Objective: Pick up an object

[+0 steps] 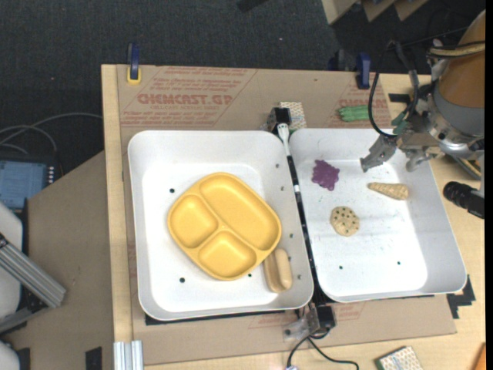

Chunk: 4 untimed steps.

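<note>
Cone (388,190) lies crosswise, tip seemingly right.

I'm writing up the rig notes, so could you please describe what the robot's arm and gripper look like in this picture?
The arm is grey with an orange band above the wrist, entering from the right of the camera view. Black cables loop along it towards the end. The gripper is a dark grey metal assembly ending in two slim fingers. No markings are legible on it.
</note>
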Motion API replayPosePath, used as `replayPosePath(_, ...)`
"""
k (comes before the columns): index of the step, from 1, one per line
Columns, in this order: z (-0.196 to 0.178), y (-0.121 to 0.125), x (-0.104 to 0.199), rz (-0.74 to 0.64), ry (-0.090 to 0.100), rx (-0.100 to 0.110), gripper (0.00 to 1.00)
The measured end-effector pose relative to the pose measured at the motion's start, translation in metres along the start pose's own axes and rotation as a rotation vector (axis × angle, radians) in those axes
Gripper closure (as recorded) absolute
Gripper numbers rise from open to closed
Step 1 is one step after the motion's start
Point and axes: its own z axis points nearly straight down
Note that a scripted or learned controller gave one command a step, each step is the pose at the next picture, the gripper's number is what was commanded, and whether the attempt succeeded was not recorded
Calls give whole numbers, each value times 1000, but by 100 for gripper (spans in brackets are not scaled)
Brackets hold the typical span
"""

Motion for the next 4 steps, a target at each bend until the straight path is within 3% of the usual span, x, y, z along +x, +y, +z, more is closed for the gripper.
replayPosePath(1,62,-18,-84,8,-1,9,0)
replayPosePath(2,161,1,23,-9,5,6,0)
replayPosePath(3,155,67,26,-3,-1,-6,0)
replayPosePath(4,154,88,-74,-4,4,3,0)
